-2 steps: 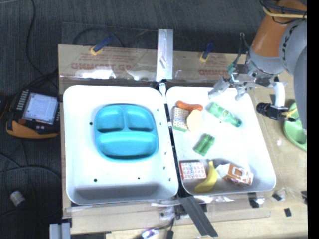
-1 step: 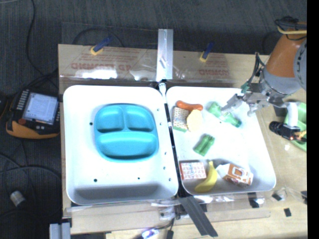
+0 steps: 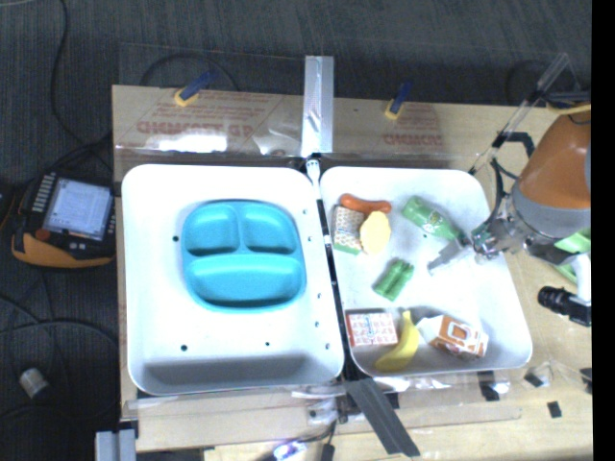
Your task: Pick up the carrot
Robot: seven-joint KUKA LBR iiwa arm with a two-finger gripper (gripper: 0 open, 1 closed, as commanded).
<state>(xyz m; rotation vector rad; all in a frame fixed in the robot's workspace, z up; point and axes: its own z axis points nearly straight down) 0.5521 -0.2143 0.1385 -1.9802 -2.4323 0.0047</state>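
The carrot (image 3: 363, 203), orange with a reddish tint, lies on its side at the upper left corner of the right bin (image 3: 500, 291), touching the top edge of a small printed carton (image 3: 347, 230) and just above a pale yellow, lemon-like piece (image 3: 375, 230). The pincer (image 3: 444, 254) hangs over the right-hand part of the same bin, well apart from the carrot, its grey fingers pointing left and downward; nothing is seen between them, and how far they are parted cannot be told from this angle. The arm (image 3: 559, 176), grey with its orange band, reaches in from the right edge. Near the pincer, a green bottle-shaped item (image 3: 428, 218) lies tilted just above and to its left, and a small green can (image 3: 393, 278) lies lower, toward the bin's centre. Along the bin's lower edge sit a red-and-white box (image 3: 371, 328), a banana (image 3: 403, 344) and an orange-and-white carton (image 3: 458, 336). The left bin (image 3: 154, 344) holds a blue divided plate (image 3: 243, 254) lying flat near its centre. Both bins rest side by side on the desk (image 3: 461, 128), with yellow clips at its far edge.
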